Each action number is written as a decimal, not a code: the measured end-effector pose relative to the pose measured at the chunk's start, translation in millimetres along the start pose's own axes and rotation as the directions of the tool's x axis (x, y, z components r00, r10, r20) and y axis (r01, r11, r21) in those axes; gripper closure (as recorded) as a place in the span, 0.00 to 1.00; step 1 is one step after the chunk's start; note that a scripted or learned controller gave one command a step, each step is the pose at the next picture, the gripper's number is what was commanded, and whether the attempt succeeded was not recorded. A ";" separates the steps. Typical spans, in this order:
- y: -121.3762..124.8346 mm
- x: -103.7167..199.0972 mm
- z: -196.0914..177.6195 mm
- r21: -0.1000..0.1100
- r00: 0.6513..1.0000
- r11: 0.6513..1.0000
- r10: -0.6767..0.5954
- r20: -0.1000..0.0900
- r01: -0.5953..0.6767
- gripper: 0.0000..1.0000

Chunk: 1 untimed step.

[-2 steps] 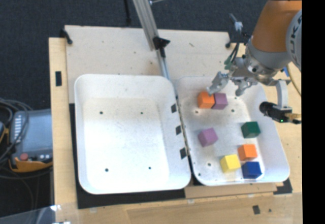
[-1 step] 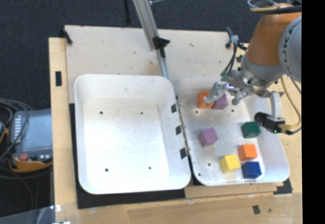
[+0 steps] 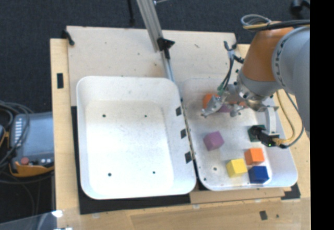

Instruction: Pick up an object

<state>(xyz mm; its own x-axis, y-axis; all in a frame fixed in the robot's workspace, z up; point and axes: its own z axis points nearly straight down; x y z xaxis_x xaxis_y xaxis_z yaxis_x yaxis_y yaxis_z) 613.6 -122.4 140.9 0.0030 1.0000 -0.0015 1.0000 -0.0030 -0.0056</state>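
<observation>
My gripper (image 3: 220,110) hangs over the upper part of the right bin (image 3: 282,179), its fingers spread, so it is open. A small orange object (image 3: 209,99) lies just up-left of it, close to the left finger (image 3: 206,112). A faint pinkish patch shows between the fingers, too small to identify. A purple block (image 3: 213,140) rests below the gripper, apart from it. Further toward the bin's front lie a yellow block (image 3: 236,167), an orange block (image 3: 254,155) and a blue block (image 3: 259,173). A dark green object (image 3: 257,133) sits to the right.
The left bin (image 3: 83,119) stands beside the right one. A slanted metal rail (image 3: 148,12) runs from the top down to the gap between the bins. Cables hang off the arm at the right. A grey device (image 3: 31,143) sits off the bench's left side.
</observation>
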 end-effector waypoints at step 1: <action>2.5 0.1 -15.3 -0.011 1.000 1.000 0.006 -0.002 -0.006 1.00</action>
<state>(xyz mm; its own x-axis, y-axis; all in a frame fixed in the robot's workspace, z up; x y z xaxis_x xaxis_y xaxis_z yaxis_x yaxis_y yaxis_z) 616.2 -122.3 156.2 0.0085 1.0000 0.0004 1.0000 -0.0085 0.0052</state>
